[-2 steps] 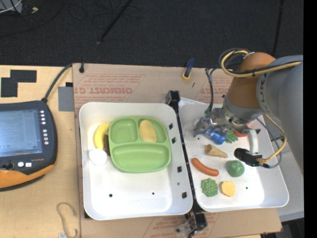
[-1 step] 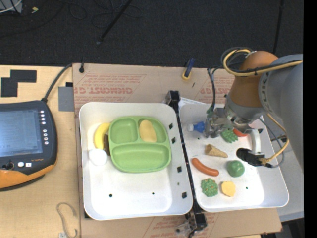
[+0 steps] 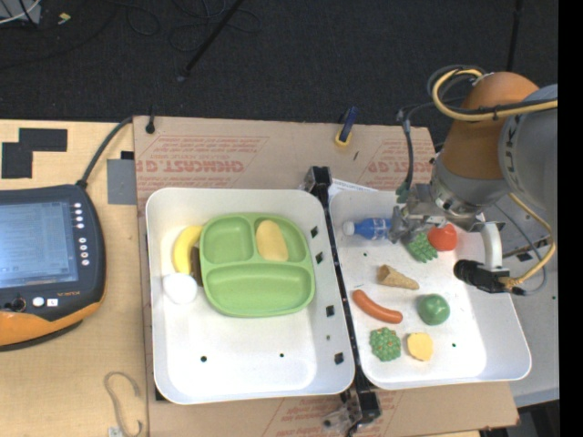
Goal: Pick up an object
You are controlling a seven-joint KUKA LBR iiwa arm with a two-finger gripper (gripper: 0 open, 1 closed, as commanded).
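Arm positioned over the right bin (image 3: pixel 510 353); hand (image 3: pixel 412 221) low at the bin's 11 o'clock area.

The hand is located just beside a green ridged piece (image 3: pixel 422 247) and a red ball-shaped piece (image 3: pixel 443 238), with a blue-and-white bottle (image 3: pixel 368 229) lying at its 9 o'clock side. Whether the hand is wide, narrow or closed on anything cannot be told. Also contained in the right bin are a tan cone (image 3: pixel 397 278), a red sausage (image 3: pixel 376 307), a green round fruit (image 3: pixel 434 309), a green bumpy piece (image 3: pixel 384 344) and a yellow piece (image 3: pixel 419 346). In the left bin (image 3: pixel 182 371), a green divided plate (image 3: pixel 255 267) is seen carrying a yellow oval piece (image 3: pixel 271 240); a banana (image 3: pixel 185 248) and a white ball (image 3: pixel 179 288) are placed at the plate's 9 o'clock edge.
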